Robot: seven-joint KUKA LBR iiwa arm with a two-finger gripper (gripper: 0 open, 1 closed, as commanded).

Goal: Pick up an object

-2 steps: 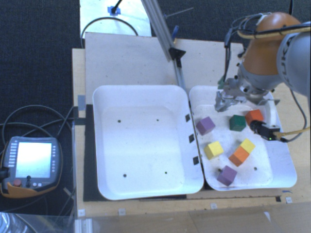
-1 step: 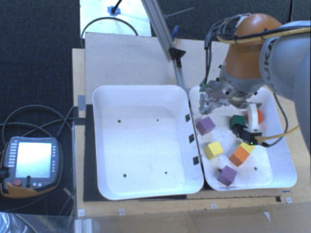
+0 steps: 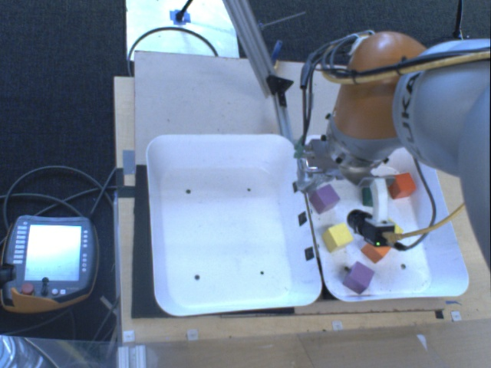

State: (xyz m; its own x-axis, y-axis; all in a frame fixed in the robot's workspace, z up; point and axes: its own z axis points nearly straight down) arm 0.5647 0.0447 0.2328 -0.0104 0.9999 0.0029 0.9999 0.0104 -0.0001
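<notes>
Nearest the camera, in the right-hand shallow white plastic bin (image 3: 453, 278): a small purple cube (image 3: 358, 277), apparently foam or light plastic, sitting free near the front wall with clear floor around it. Just behind it, a yellow cube (image 3: 337, 237) of the same kind, and to its right a small orange block (image 3: 374, 252) partly under a black fitting with a green light.

Further back, a second purple cube (image 3: 324, 198) close to the bin's left wall, tilted on the floor. Behind and right, an orange-red block (image 3: 401, 185), with a green piece (image 3: 367, 196) just beside the wrist hardware.

The gripper (image 3: 360, 181) hangs low over the middle of this bin, under the orange band. The wrist body hides its fingers; cannot tell whether they are apart or together, and nothing is visibly held.

Left-hand white bin (image 3: 161, 205): bare floor with a few dark spots. Beyond, the pale board and a slanted metal pole (image 3: 249, 33).

Handling judgement: the blocks look light, stiff, flat-faced and not fragile. Best hold is across two opposite flat faces, mid-height. The front purple cube seems the easiest candidate, having room on all sides; those near the wall risk a finger striking the rim.
</notes>
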